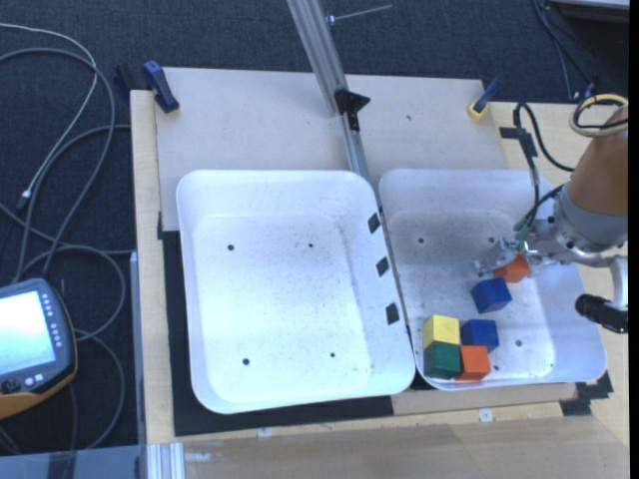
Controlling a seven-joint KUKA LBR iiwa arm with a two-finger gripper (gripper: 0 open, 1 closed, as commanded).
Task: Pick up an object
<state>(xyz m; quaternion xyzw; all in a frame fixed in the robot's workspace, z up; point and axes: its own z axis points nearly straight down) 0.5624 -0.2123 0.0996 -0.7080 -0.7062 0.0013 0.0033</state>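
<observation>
Claw (507, 263) fingers are seen low in the right bin (439, 193), closed about a small orange block (516, 268). A blue block (490, 294) lies just beside it; yellow, green, blue and orange blocks (457, 345) are clustered near the front wall.

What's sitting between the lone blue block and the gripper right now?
In the camera view, a small orange block lies between the lone blue cube and the two-finger gripper, right at its fingertips, in the right white bin.
</observation>
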